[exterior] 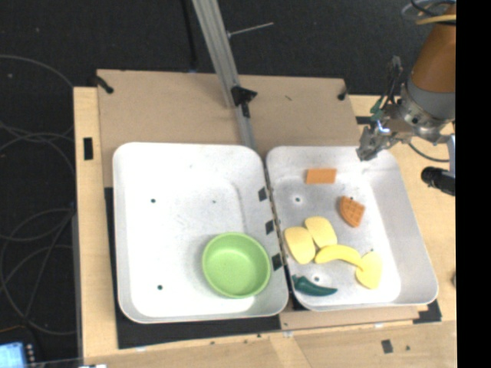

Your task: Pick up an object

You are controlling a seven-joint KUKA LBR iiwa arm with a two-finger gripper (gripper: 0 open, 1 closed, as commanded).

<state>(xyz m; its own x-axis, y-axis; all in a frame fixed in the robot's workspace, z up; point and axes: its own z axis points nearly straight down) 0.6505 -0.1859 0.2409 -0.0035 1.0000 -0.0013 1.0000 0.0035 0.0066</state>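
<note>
Camera view, left to right: the left bin (153, 175) holds a green bowl (236, 264) at its near right. The right bin (406, 228) holds an orange block (321, 176), a waffle piece (352, 211), yellow pieces (311, 239), a banana (341, 255) and a green pepper (313, 286). Above its far right corner hangs the gripper (370, 149), holding nothing; open or closed, I cannot tell. Bins rest on a tan bench (176, 106).
</note>
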